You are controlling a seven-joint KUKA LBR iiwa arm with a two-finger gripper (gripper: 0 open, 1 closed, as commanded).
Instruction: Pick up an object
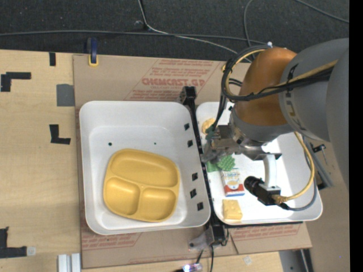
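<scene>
Gripper (218,149) is down at the right bin's (309,211) left wall, over a green item (226,163), and I can't tell what state it is in. That green piece lies just below and right of the tool; a red-and-white packet (232,183) and yellow block (232,209) trail nearer, with the yellow tray (142,184) over in the left bin (93,118).

We cannot make out the gripper (217,147) fingers; the arm (266,95) hides much of the right bin (309,211).
</scene>
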